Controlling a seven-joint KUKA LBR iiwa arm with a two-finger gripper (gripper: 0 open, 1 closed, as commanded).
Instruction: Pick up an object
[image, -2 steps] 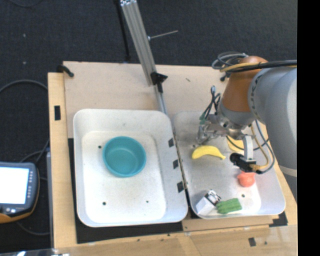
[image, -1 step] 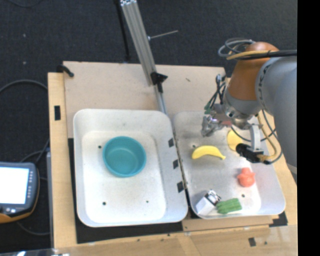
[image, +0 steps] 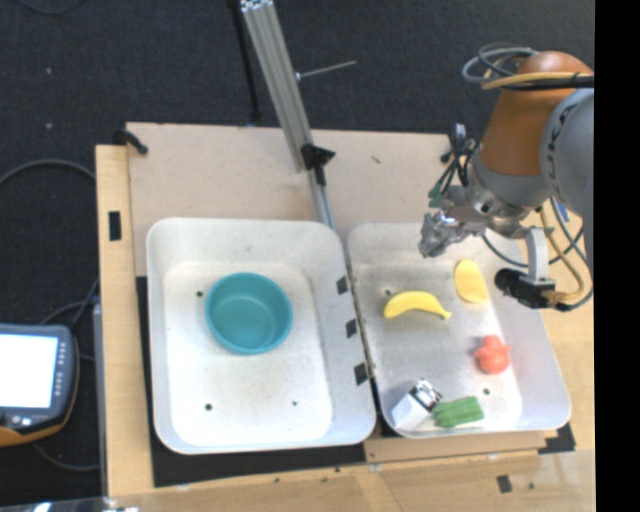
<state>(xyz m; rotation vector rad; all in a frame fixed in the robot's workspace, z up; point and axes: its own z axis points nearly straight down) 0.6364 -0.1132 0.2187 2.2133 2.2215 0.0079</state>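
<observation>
The right bin (image: 535, 390) holds a yellow banana (image: 416, 305) near its middle, a yellow lemon-like piece (image: 471, 281) to the banana's right, a red-orange fruit (image: 491, 354) lower right, and a green object (image: 458, 412) beside a small white and grey object (image: 416, 402) at the front edge. My gripper (image: 436, 240) hangs over the bin's back edge, above and slightly right of the banana and left of the lemon-like piece. Nothing shows between its fingers.
A teal bowl (image: 249, 312) sits in the left bin (image: 180, 410). A slanted metal pole (image: 290, 100) rises from the divider between the bins at the back. A tablet-like screen (image: 30, 375) lies off the bench to the left.
</observation>
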